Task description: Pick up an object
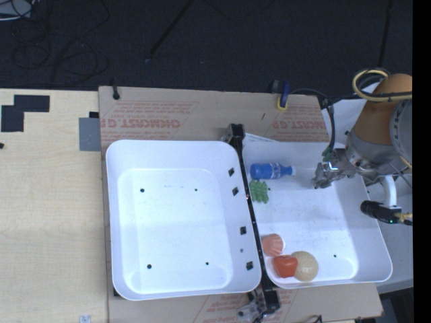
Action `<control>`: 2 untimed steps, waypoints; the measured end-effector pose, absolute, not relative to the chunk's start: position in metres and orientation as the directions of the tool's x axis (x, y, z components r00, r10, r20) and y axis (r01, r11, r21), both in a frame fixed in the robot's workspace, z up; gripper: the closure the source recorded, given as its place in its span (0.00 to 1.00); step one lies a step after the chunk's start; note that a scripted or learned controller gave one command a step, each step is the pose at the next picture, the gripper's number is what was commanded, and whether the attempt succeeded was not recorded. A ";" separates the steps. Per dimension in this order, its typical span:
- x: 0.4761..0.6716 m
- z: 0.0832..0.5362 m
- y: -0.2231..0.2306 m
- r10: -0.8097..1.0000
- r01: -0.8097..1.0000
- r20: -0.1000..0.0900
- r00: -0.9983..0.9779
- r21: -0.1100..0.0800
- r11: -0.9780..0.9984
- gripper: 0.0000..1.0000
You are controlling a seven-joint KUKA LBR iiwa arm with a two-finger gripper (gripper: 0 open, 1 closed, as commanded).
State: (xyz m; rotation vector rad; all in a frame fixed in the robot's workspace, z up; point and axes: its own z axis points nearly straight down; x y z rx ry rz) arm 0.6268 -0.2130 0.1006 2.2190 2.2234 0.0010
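gripper (326, 178) over right bin (363, 274), near far wall; jaw state not possible to tell. bottle (270, 171) just left, apart. risk judged: closing beside bottle, or rolling it away.

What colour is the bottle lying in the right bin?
Blue, with a white cap end; the bottle shows clearly in the camera view.

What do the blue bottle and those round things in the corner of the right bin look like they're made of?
The blue bottle looks like glossy plastic, with a pale cap end. The red ball, the cream ball and the pinkish ball look matte and soft-edged, perhaps foam or rubber; the view is too coarse to be sure. The right bin seems smooth white plastic.
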 end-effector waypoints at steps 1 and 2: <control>0.646 0.184 -0.198 1.000 1.000 -0.002 -0.004 0.007 0.004 1.00; 0.637 0.164 -0.214 1.000 1.000 0.000 0.001 -0.003 -0.001 1.00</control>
